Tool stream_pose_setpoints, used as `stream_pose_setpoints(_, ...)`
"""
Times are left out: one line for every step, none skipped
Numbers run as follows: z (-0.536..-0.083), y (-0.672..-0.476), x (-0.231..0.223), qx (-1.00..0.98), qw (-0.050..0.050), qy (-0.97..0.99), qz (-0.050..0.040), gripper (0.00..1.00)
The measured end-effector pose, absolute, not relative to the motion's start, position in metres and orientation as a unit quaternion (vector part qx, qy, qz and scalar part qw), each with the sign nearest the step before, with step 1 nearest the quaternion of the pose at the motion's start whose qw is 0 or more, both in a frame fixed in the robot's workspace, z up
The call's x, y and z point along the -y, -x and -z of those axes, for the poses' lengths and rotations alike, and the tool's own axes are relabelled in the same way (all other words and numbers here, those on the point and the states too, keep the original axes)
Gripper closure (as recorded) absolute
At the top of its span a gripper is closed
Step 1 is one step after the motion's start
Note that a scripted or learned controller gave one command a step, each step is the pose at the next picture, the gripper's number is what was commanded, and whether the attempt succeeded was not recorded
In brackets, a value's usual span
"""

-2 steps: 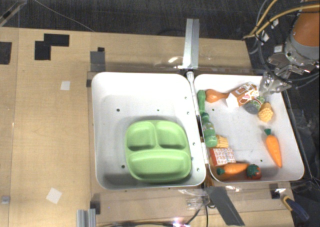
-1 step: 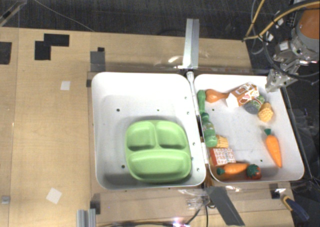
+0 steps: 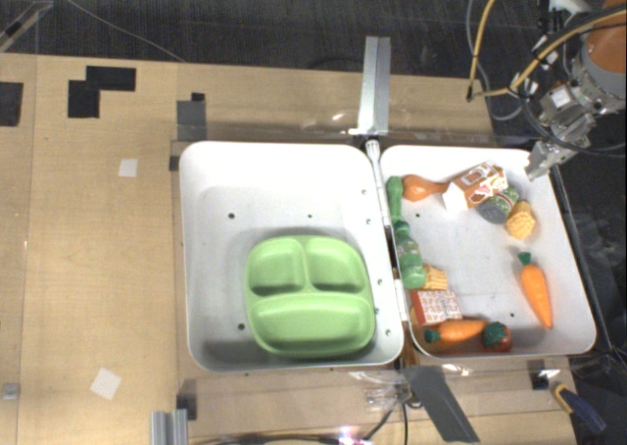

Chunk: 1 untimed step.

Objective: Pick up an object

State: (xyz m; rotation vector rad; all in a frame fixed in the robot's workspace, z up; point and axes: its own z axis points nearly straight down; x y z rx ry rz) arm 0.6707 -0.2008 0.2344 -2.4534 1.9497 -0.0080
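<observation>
Grey arm poised at the toy bin's far corner

Grey and orange-banded, the arm hangs its hand [image 3: 542, 161] over the right bin's [image 3: 578, 321] far right corner, nothing between its fingers; whether they are spread or closed I cannot tell. Toy foods lie below: a carrot [image 3: 535, 293] by the right wall, corn [image 3: 521, 222] near the hand. A green tray [image 3: 310, 294] sits in the left bin [image 3: 211, 198].

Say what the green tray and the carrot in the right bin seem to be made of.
Green tray: apparently moulded plastic, smooth with a soft sheen, in one even colour with rounded compartments. Carrot: probably toy plastic, uniformly bright orange with a green cap; its finish is too small to judge.
</observation>
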Motion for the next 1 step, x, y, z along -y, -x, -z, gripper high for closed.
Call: stream_pose_setpoints(-0.1553,-0.6695,0.1983,-0.537,0.003,0.844,0.0002,1.00)
